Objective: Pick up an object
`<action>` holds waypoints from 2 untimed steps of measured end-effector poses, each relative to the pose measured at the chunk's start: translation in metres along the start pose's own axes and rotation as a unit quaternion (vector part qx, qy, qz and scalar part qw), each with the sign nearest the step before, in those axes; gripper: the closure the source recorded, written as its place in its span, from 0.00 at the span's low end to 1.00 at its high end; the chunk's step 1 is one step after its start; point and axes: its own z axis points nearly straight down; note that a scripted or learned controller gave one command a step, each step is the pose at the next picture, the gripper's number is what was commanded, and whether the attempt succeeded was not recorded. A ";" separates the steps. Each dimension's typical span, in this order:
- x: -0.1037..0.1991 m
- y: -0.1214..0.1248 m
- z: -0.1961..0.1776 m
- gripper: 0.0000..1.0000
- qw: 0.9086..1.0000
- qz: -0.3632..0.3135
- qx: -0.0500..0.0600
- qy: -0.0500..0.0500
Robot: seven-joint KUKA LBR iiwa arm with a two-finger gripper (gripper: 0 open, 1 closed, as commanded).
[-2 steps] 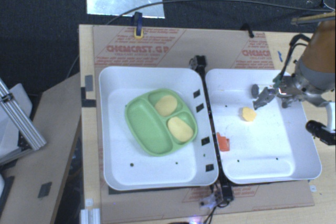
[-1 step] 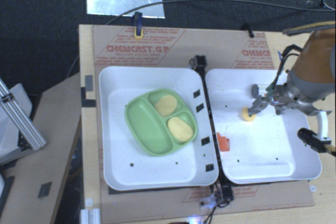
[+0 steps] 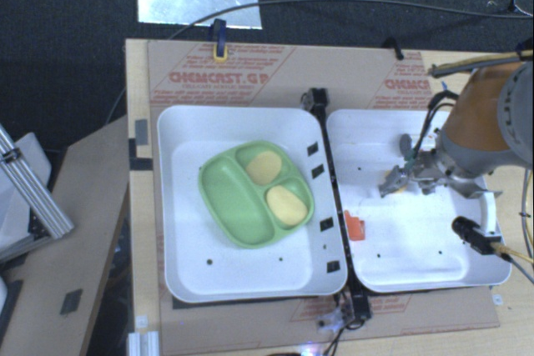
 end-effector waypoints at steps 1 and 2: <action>-0.001 0.002 -0.014 1.00 1.000 0.001 -0.003 -0.001; -0.004 -0.005 -0.061 1.00 1.000 0.001 -0.004 -0.001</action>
